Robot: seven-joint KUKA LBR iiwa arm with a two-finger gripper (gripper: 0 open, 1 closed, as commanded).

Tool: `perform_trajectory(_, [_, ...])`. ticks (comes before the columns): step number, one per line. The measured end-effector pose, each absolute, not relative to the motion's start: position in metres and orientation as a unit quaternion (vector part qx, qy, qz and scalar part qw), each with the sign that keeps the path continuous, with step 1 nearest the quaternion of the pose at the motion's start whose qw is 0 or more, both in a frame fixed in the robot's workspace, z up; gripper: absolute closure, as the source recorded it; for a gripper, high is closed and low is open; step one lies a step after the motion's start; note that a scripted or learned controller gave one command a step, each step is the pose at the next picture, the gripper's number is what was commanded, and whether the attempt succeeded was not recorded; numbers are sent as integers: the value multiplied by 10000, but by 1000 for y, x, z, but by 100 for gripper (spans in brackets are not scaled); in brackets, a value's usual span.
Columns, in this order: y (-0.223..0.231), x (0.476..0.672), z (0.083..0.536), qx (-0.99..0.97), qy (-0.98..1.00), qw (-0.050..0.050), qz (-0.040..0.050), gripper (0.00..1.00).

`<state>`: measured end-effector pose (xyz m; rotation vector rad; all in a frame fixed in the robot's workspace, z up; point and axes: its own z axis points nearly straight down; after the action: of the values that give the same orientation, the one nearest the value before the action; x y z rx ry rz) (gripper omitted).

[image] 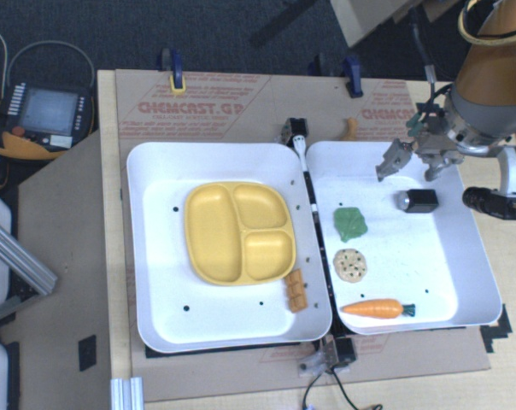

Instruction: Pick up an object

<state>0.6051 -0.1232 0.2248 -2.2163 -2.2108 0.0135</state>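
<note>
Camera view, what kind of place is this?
Likely a robotics lab bench set up for grasping trials: a robot arm over two white bins, toy food like a carrot, and a control pendant.

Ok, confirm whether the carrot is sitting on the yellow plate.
No, the carrot lies in the right bin, while the yellow plate is in the left bin.

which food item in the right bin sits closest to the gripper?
The green leafy broccoli-like piece; the round chocolate-chip cookie and orange carrot lie farther down the bin from the two-finger gripper.
</note>
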Motion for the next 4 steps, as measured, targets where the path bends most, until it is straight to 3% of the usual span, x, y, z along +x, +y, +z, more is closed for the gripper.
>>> perform_trajectory(1, [-123, 608, 232, -7070, -7072, 2, 1, 0])
perform_trajectory(3, [-124, 613, 106, -7072, -7070, 34, 23, 0])
perform_trajectory(4, [-124, 613, 84, -7072, -7070, 7, 8, 0])
